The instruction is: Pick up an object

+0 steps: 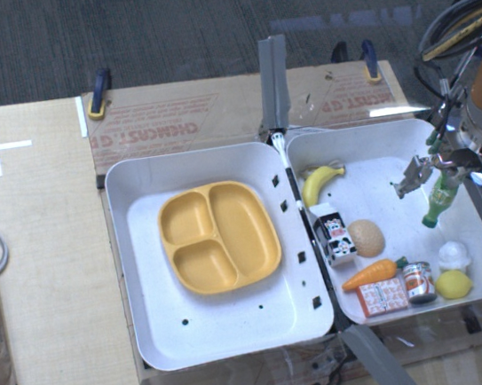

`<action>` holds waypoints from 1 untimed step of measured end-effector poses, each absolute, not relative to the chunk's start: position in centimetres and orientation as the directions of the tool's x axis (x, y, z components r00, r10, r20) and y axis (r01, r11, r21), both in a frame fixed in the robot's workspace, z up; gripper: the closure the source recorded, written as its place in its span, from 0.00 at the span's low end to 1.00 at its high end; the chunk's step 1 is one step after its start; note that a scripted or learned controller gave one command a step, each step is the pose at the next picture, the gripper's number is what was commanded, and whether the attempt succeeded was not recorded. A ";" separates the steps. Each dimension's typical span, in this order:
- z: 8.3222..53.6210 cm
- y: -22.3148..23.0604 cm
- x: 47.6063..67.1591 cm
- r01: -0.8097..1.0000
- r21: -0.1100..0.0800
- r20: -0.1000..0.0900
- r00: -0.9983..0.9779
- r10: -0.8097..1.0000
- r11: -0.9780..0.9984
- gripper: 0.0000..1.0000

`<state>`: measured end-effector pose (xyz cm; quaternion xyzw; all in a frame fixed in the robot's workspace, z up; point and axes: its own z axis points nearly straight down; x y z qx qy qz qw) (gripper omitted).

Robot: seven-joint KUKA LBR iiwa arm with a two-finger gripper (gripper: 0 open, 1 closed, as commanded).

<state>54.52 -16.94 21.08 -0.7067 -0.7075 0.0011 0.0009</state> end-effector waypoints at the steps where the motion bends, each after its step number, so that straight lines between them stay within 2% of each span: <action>1: 10.1 -21.0 53.4 0.993 -0.001 0.010 0.117 0.993 -0.117 0.00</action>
